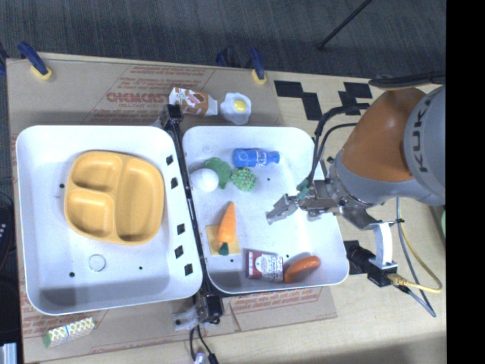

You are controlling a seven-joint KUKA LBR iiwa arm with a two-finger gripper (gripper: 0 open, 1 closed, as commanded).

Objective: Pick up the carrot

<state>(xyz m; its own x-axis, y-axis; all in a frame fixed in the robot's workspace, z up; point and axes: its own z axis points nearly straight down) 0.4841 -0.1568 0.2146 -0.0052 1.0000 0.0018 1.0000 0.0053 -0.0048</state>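
From the camera above the bench, the orange carrot with a green stub [225,230] lies in the right white bin [326,256], near its left wall, partly over a yellow flat piece [234,244]. The grey two-finger gripper [279,211] hovers over the bin's middle, right of the carrot and apart from it; its fingers stand slightly parted with nothing between them. Further back lie a blue bottle [255,158], a green bumpy ball [242,179], a green leafy toy [219,171] and a white ball [204,179]. At the front lie a dark red carton [263,265] and a red sausage [302,266]. The left white bin [30,271] holds a yellow divided plate [114,196].
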